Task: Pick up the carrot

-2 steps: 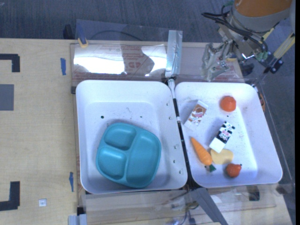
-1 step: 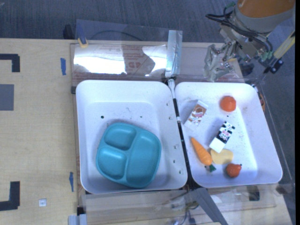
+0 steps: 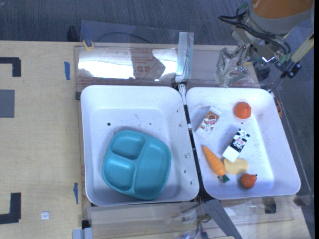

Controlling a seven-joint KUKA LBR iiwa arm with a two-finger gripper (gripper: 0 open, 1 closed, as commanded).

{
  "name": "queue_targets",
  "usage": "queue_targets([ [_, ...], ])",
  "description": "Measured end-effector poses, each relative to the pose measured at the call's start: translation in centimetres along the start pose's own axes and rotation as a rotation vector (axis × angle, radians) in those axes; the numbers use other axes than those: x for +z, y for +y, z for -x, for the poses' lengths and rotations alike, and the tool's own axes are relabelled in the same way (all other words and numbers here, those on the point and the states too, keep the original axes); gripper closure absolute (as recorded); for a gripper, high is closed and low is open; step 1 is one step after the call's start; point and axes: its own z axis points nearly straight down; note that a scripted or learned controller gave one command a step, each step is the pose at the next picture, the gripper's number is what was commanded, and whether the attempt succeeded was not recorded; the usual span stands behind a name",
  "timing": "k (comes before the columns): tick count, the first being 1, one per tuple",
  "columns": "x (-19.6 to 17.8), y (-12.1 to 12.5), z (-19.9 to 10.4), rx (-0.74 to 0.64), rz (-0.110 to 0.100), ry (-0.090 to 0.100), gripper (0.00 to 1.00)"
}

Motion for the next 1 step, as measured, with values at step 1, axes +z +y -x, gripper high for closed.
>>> queue_targets([
  [1, -1.55, 1.55, 0.99, -0.188, -0.002, -0.004, 1.00],
])
